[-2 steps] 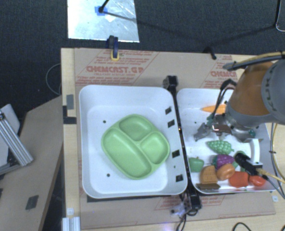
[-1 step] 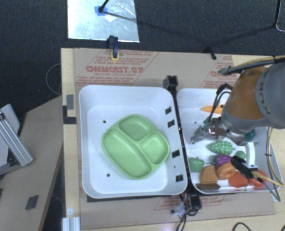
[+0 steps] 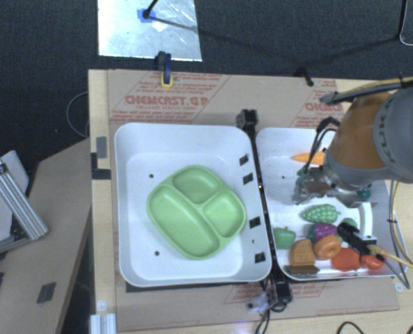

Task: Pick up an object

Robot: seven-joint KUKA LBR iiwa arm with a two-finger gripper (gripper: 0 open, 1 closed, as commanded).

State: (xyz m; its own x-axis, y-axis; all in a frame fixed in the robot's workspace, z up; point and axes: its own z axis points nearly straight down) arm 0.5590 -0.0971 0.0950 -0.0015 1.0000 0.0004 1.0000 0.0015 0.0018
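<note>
A: Camera view first: what takes up the most room?

B: Two white bins side by side. The left bin (image 3: 133,186) holds a green divided plate (image 3: 196,211). The grey arm (image 3: 380,141) with its orange band reaches over the right bin (image 3: 279,148).

A: And the gripper?

B: The gripper (image 3: 309,186) is low in the right bin, just above a green ridged toy (image 3: 322,213). Whether it is grasping or released, I cannot tell.

A: Smaller things?

B: Toy foods cluster at that bin's near edge: a purple piece (image 3: 323,230), an orange one (image 3: 327,246), a red one (image 3: 345,259), a brown one (image 3: 302,254), a small green one (image 3: 283,238). An orange carrot-like piece (image 3: 309,157) lies further back.
</note>
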